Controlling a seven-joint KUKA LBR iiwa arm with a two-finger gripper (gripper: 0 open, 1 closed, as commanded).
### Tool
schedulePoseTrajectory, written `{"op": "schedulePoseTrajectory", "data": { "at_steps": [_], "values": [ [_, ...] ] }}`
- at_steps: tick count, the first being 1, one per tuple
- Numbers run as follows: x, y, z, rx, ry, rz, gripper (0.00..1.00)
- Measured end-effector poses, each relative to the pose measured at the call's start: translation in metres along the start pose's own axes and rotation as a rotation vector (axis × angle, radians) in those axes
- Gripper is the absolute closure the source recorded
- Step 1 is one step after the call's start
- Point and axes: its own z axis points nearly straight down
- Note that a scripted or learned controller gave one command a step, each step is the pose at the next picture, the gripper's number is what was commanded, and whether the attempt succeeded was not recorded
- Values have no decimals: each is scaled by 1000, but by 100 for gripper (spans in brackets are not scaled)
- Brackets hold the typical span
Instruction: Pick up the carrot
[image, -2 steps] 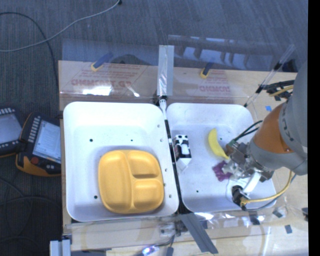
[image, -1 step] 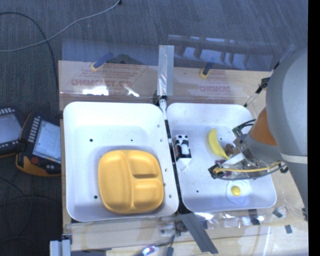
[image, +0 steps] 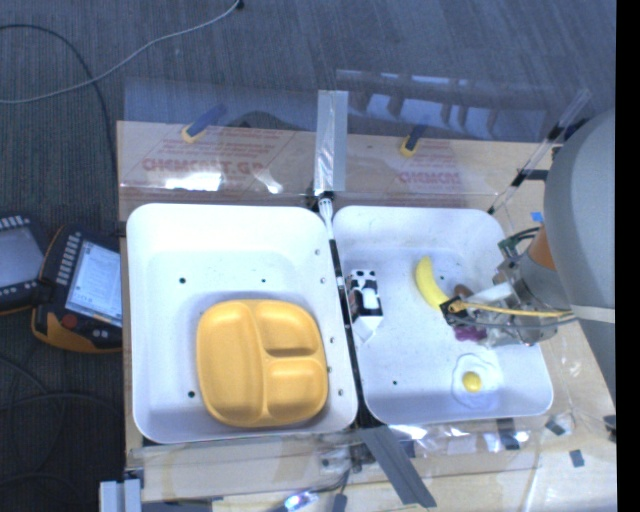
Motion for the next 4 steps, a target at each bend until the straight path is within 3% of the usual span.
{"op": "schedulePoseTrajectory", "data": {
  "at_steps": [1, 2, 3, 4],
  "values": [
    [-14, 7, -1, 2, 9, -4, 100],
    [-22, -11, -11, 11, -28, 6, 100],
    [-23, -12, -15, 15, -39, 0, 100],
    [-23, -12, -16, 14, -39, 0, 0]
  ]
}}
